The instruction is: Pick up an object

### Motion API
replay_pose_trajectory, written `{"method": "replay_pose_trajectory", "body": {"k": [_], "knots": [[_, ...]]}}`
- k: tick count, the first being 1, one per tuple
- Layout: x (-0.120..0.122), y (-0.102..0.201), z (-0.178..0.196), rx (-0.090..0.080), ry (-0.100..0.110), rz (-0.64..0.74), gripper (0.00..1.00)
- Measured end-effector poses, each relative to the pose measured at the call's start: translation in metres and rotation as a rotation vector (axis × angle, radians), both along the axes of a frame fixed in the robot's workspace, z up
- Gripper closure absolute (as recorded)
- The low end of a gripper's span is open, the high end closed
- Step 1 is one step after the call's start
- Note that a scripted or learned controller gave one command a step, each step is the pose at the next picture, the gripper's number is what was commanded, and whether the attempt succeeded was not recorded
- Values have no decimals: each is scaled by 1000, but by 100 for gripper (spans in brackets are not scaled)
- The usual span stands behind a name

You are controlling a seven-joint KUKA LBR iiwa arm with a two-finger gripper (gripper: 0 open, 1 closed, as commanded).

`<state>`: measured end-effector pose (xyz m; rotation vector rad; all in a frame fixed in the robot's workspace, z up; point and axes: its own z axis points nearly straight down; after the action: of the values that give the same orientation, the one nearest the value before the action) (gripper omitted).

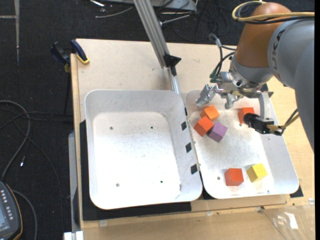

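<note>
From above, the gripper (217,97) hangs over the far-left corner of the right bin (280,151), fingers spread and grasping nothing. Just below it an orange cube (211,112) touches a red-orange cube (203,126) and a purple cube (217,132). Near the front edge sit a red cube (234,176) and a yellow cube (258,172). The left bin (100,104) sits alongside.

A yellow-and-black clamp (75,51) grips the far left corner of the wooden bench (120,64). A slanted aluminium pole (152,26) rises from the bench's far middle, its foot by a black bracket (171,61). Dark carpet (35,109) lies to the left, strewn with thin cables (20,134). At the near left corner sits what may be a control pendant (9,214).
</note>
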<state>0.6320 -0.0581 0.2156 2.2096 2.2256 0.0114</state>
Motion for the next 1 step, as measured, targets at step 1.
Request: {"method": "replay_pose_trajectory", "body": {"k": [1], "knots": [[14,-49,-122,0,7,-11,0]]}}
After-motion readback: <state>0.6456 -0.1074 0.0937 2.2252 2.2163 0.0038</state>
